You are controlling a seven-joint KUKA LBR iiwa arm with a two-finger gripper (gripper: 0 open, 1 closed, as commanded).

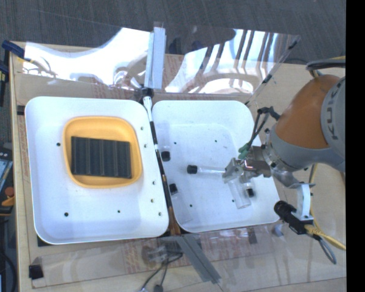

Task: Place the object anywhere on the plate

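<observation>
Nothing is placed yet: the object (198, 170), a small clear piece with a black end, is seen in the right bin (194, 117), well apart from the yellow plate (100, 126), and whether the tool (240, 174) is open or closed cannot be told.

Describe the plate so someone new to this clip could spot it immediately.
Start at the two white bins side by side and take the left bin. The plate lies in its upper middle: a rounded-square yellow dish. Its yellow rim around a dark, ribbed rectangular centre sets it apart from the small black-tipped clear item in the right bin.
</observation>
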